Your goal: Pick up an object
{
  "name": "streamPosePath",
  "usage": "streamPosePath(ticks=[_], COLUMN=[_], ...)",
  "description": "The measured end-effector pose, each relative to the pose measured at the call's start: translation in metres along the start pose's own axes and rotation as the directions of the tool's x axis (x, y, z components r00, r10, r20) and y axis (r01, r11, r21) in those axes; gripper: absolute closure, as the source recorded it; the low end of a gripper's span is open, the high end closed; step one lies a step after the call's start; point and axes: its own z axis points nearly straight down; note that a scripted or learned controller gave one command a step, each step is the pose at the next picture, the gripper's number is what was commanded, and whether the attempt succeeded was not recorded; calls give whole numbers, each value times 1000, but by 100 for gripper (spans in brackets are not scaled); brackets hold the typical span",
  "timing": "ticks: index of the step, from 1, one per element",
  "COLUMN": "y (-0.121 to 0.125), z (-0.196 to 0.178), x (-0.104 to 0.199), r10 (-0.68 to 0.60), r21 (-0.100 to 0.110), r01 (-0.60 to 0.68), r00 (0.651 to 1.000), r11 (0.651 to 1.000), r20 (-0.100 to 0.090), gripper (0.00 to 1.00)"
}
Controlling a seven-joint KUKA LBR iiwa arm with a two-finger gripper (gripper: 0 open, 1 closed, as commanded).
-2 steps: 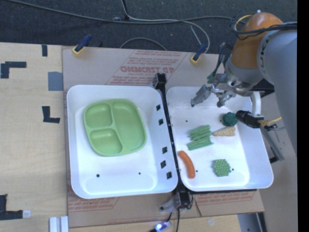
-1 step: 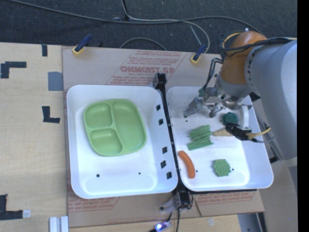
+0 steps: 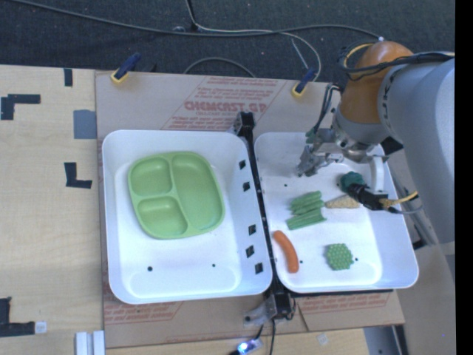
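**Hand lowered over the right bin's far side**

The hand is seen above the right bin, near its far edge; whether it is released or clenched cannot be told. Green beans, an orange sausage and a green dotted piece are spread on the bin floor. A green divided plate is set in the left bin.

Bins: smooth white plastic, slight gloss. Divided plate: matt green plastic. Bench top: pale wood-grain, matt. Sheet under bins: brown cardboard w/ red print. Arm: smooth grey casing, glossy orange band
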Motion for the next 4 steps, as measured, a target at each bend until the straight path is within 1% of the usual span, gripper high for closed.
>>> streamPosePath(ticks=[1, 2, 3, 4], y=[-1, 3, 4, -19], z=[-56, -120, -167, -149], x=[-8, -5, -4, 48], r10=[2, 0, 1, -1], r21=[-7, -9, -7, 1], r01=[-2, 0, -1, 1], r00=[1000, 1000, 1000, 1000], r11=[1000, 1000, 1000, 1000], r20=[0, 0, 0, -1], gripper=[100, 100, 100, 100])
